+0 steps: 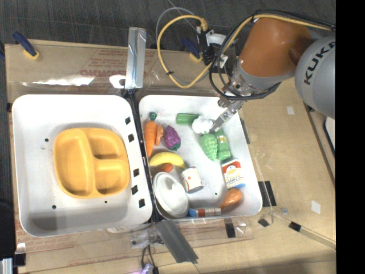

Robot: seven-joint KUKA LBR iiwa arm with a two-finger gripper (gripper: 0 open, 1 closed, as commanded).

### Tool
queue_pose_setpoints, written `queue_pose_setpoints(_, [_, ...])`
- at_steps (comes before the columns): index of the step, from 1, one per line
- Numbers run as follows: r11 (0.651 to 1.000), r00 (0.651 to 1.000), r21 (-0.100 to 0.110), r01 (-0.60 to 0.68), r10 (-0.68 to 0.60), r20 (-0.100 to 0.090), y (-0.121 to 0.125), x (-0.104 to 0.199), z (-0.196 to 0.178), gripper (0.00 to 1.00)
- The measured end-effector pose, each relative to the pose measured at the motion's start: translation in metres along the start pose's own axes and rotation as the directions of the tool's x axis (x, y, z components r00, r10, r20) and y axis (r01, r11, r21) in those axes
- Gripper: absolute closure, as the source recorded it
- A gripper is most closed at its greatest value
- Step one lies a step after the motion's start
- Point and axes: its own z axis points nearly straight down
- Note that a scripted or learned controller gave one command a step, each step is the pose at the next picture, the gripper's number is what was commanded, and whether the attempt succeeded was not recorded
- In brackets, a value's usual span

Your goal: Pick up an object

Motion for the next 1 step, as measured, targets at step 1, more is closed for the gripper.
queue_pose_setpoints(1, [0.947, 0.947, 0.005, 0.321, -0.321, -0.006, 0.0001, 0.0022, -0.0126, 1.00])
